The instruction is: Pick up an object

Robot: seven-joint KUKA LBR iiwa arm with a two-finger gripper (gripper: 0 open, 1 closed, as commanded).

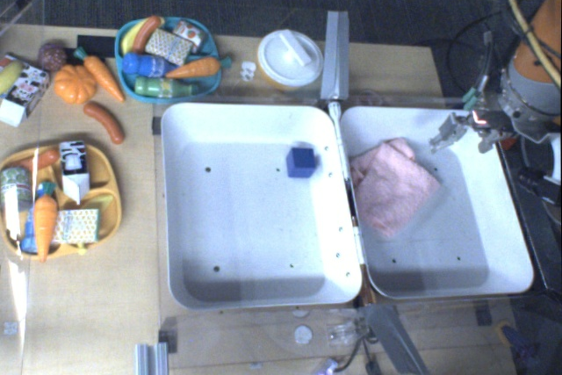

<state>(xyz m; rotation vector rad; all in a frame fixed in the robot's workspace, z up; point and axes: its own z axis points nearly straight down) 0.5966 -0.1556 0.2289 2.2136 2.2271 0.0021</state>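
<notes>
Seen from the fixed camera above the bench, the KUKA arm [534, 70] reaches in from the right, its gripper [458, 131] poised over the far edge of the right bin [492, 277]; its two fingers stand apart with nothing between them. Just beside and below it, a crumpled pink cloth [393, 184] lies against the bin's left wall, the nearest candidate for a pick. In the left bin [228, 268], a small blue block [301, 161] sits alone near the dividing wall, well apart from the gripper. Beyond the bins, spare props wait out of play: a blue bowl [169, 88] heaped with toy food, a yellow dish [110, 189] holding cartons and a carrot, loose toy vegetables [88, 88] on the bench, and a white lidded container [291, 57] by the back edge. The parted fingers and the arm's position suggest an approach toward the cloth, though soft fabric may slip a two-finger grasp.
</notes>
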